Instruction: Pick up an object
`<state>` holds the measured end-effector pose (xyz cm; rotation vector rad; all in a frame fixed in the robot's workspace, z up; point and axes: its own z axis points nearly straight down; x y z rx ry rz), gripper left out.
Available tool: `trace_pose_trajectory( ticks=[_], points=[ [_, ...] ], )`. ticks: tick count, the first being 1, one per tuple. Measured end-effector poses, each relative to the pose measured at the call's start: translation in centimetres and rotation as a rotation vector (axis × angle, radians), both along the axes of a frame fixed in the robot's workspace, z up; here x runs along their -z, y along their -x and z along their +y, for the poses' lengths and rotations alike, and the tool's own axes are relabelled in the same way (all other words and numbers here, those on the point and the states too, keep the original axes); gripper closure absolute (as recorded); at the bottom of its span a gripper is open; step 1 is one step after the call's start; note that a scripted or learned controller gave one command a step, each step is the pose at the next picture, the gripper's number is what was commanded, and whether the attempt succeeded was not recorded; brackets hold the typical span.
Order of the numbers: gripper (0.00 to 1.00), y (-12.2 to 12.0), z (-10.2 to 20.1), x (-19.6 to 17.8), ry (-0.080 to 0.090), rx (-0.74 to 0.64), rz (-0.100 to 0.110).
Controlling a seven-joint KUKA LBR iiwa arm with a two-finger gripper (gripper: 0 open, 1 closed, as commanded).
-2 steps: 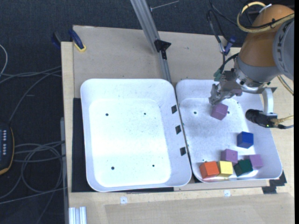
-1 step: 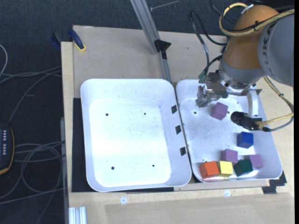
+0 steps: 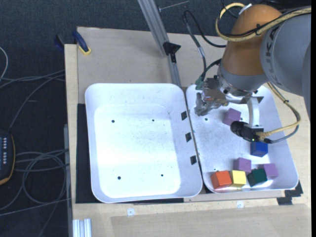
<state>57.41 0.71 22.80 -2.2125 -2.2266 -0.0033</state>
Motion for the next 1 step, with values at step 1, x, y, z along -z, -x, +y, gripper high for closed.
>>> trace_pose_trajectory(
  ticks=[1],
  points=[
    [1.0,1.57,5.45,-1.33,-0.001,-0.001,0.0]
  ],
)
